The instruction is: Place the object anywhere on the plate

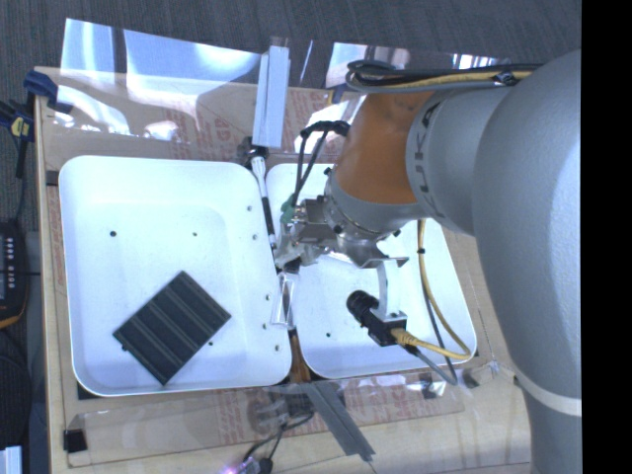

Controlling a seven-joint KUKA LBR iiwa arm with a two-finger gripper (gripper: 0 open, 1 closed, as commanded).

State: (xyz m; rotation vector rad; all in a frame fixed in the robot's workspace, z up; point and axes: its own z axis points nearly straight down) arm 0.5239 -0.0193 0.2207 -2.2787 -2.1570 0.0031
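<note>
One dark ribbed plate (pixel 172 326) lower left; gripper (pixel 293 248) at right bin's (pixel 449 309) left edge, grip state unclear, object unseen so handling unknown.

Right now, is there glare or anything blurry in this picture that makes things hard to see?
In the camera view, bright bluish glare streaks the clear panels behind the bins; the left bin is evenly lit, and the dark ribbed plate in it is crisp; the big grey arm sits close to the lens, looks soft, and covers much of the right bin.
</note>
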